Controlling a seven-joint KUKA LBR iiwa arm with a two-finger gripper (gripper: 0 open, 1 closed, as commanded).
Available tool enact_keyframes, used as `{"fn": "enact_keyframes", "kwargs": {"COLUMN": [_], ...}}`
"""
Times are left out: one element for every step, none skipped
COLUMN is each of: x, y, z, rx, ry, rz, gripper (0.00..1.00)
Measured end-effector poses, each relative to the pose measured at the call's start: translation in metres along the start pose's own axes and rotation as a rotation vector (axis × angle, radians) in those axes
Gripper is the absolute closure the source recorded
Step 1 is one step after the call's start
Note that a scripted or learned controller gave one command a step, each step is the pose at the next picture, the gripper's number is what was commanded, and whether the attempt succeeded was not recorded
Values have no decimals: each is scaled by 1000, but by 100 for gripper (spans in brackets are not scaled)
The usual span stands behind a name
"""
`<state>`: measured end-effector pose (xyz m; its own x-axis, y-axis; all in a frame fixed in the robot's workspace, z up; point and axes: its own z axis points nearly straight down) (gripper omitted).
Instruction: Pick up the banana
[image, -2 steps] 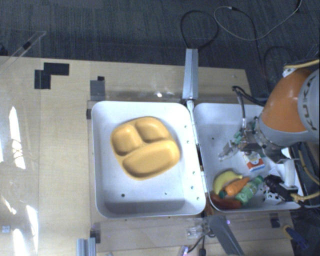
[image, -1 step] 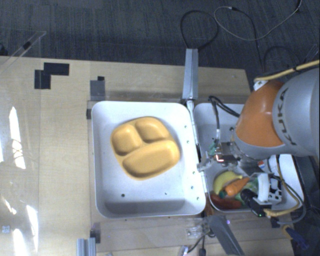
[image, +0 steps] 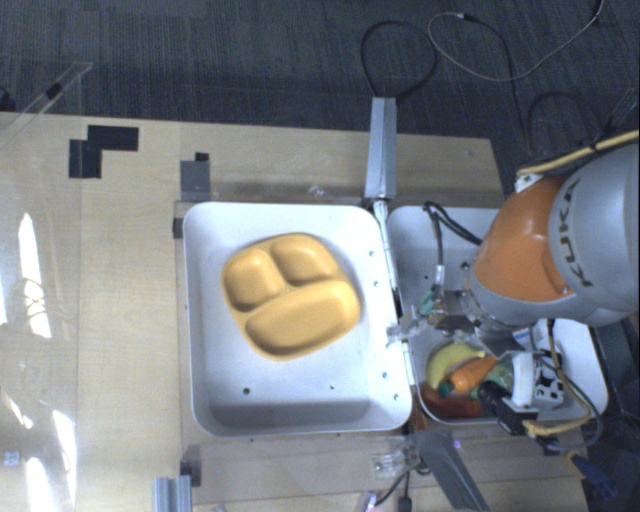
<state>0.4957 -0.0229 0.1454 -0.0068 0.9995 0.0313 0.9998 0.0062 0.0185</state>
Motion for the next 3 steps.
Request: {"fn": "enact_keyframes", "kwargs": {"x": [-6,-6,-9], "y": [2,2,4], "z": [4,4,8], "rx": [-3,-3,-9], "ry": [10,10,14], "rz": [-42,-51,-83], "gripper": [0,0,0]}}
